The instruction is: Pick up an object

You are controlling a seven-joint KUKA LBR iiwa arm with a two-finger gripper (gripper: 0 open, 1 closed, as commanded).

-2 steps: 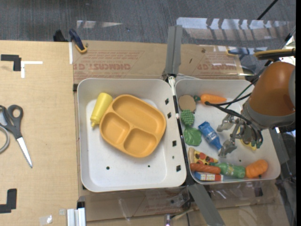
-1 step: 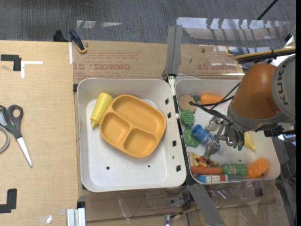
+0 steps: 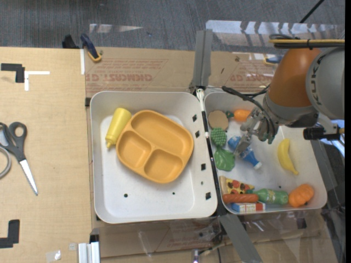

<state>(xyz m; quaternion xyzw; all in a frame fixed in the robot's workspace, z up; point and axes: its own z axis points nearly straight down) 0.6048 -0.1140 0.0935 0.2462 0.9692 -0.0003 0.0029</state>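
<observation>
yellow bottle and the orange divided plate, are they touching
Touching. The camera view shows the yellow bottle lying against the upper left rim of the orange divided plate, with no white bin floor between them.

Wooden bench [image 3: 49, 147] bears, directly on its surface, scissors [image 3: 19, 152] at 9 o'clock, two white bins side by side, left bin [image 3: 109, 201] at centre and right bin [image 3: 318, 169] at 3 o'clock, with cardboard [image 3: 137, 73] lying flat at 12 o'clock.
</observation>
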